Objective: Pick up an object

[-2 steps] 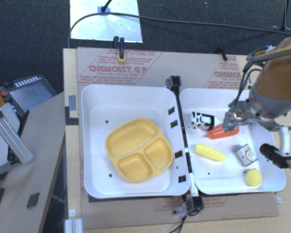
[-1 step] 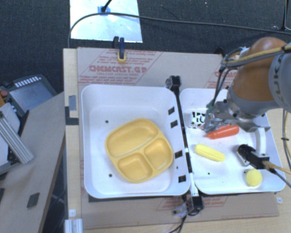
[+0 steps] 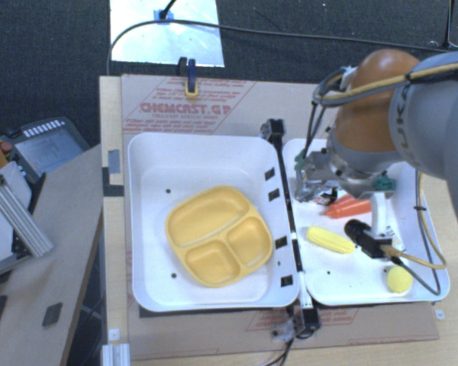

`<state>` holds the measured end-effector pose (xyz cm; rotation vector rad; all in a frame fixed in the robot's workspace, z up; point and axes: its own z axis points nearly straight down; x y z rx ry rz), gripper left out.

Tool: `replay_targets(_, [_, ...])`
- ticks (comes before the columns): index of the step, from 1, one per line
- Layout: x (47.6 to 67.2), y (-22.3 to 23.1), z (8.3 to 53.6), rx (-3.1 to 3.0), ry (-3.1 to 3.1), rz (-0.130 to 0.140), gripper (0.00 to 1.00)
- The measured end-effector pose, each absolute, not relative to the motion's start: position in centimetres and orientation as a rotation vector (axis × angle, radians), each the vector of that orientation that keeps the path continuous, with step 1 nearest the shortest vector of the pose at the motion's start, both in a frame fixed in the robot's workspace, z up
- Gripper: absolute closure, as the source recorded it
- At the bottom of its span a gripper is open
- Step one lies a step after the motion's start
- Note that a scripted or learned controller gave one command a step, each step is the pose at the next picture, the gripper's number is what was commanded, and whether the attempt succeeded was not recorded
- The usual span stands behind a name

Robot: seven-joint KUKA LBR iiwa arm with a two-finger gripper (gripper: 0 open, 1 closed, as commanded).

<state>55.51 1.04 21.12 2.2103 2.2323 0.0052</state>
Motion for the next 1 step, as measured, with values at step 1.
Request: replay_targets(1, [55.89, 6.36, 22.47, 2.21, 2.233, 0.005, 1.0])
